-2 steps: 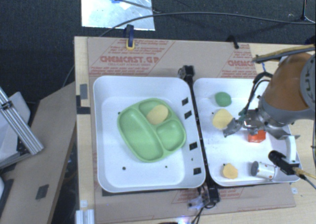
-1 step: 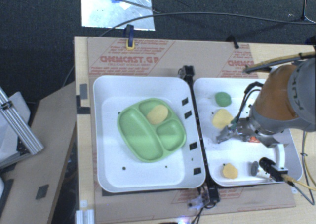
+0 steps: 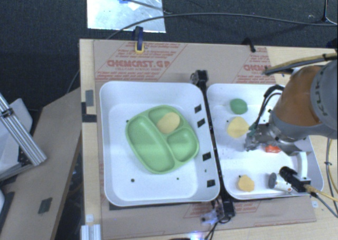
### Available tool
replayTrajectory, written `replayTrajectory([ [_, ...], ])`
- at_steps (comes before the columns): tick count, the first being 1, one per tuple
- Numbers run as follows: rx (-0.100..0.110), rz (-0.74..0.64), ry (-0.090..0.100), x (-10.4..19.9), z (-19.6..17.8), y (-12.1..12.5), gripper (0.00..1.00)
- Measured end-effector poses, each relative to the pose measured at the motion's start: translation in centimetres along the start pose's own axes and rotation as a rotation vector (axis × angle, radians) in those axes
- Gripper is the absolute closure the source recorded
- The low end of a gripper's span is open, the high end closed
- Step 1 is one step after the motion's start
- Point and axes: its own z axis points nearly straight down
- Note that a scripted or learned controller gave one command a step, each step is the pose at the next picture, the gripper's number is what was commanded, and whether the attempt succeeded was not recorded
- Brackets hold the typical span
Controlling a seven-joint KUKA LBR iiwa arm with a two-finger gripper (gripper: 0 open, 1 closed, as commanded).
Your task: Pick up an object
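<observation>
camera view: a small red object (image 3: 272, 149) lies on the floor of the right bin (image 3: 227, 173), just beside the claw (image 3: 253, 142) on the side toward the arm, partly tucked under the grey wrist. whether the claw is open or closed cannot be told. a pale yellow piece (image 3: 238, 127) sits just above the claw, a green ball (image 3: 238, 105) beyond it. the red object looks nearest for a grasp.

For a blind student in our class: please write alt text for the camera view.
The arm's gripper is low in the right bin, beside a yellow piece and a red one. The left bin holds a green divided plate with a yellow item.
</observation>
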Motion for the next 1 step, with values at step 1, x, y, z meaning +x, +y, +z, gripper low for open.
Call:
replayTrajectory([
  [1,-0.006,-0.004,-0.002,-0.31,-6.37,0.22,1.0],
])
